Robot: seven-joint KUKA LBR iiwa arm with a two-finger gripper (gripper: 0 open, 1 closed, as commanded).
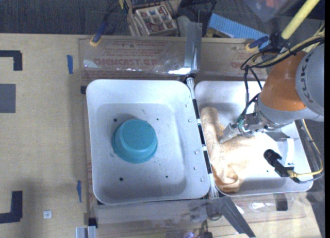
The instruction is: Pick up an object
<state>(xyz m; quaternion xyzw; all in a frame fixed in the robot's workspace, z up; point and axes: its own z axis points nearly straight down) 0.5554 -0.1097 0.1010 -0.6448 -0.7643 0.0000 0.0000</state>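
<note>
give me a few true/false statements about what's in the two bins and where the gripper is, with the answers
1. A teal bowl lies in the left bin. True.
2. The tan cloth lies in the same bin as the bowl. False: it lies in the right bin, along the wall nearest the other bin.
3. The gripper is over the right bin, down at the cloth. True.
4. The bowl is between the gripper's fingers. False: the bowl sits apart from the gripper, in the other bin.
5. The arm reaches in from the left of the view. False: it comes in from the right.
</note>
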